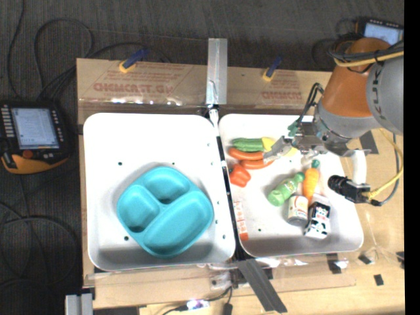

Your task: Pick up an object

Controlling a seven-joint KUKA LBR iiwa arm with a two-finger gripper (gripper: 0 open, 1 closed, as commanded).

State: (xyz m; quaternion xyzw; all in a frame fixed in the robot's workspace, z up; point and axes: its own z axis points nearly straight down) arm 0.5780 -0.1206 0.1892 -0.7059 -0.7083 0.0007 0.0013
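No single object is fixed by the task, so any toy in the right bin may be taken. A cluster is seen near that bin's far left corner: a green pepper lying across a long orange piece, with a yellow piece touching the pepper's right end and a small red-orange piece just below. Toward the middle a green bottle lies tilted, beside an upright carrot; nearer the front a small can and a black-and-white carton are set close together.

The gripper is held low over the bin, just right of the yellow piece, its metal tip pointing toward the cluster. Whether the fingers are spread or closed cannot be told from this slanted view, and nothing can be made out between them. The arm is reached in from the right, above the bin's far right corner.

The step in hand is judged to be the approach: the tool has been brought beside the cluster, and no grasp is shown yet. For the next move, one piece would need to be singled out, since the pepper, orange piece and yellow piece touch and could be shoved together instead of gripped.

In the left bin a blue divided plate is lying, well apart from the toys.
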